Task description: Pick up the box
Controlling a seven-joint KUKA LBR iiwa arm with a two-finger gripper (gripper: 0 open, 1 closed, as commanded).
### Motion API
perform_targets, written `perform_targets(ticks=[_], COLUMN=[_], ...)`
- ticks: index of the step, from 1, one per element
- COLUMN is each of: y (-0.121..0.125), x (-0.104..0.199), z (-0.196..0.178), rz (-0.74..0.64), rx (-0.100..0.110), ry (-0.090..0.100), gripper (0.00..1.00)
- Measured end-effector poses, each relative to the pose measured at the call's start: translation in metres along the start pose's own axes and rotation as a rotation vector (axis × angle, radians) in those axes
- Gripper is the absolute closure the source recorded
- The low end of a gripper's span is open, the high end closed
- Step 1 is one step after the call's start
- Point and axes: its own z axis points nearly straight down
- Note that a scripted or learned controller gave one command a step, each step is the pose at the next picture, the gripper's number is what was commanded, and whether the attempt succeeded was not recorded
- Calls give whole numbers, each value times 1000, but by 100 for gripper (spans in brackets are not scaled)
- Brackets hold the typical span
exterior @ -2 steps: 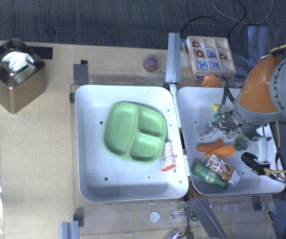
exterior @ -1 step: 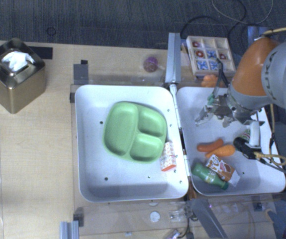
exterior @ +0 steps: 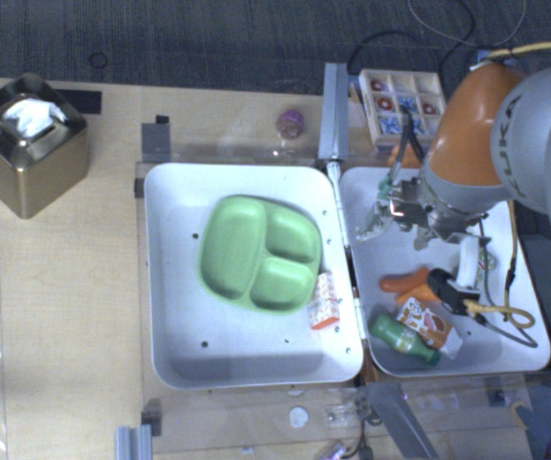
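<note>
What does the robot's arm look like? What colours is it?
The arm is big, round and grey, with a shiny orange band above the wrist and dark letters on the grey shell. Below that band sits a small metal head with thin wires and little lights, and a black cable runs along it.

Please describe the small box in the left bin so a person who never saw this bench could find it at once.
Look at the left white bin, which holds a big green divided tray. Beside the tray's lower right corner, near the bin's right wall, lies the small box. It is white with red-orange print.

Grey arm point(exterior: 505, 151) reaching from right
</note>
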Motion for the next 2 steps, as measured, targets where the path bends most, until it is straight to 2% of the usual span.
perform_targets(ticks=[1,2], y=[-6,7], x=[-66,-92], z=[71,67], rz=[94,-199], rx=[4,1], ry=[-1,-1], gripper=[0,0])
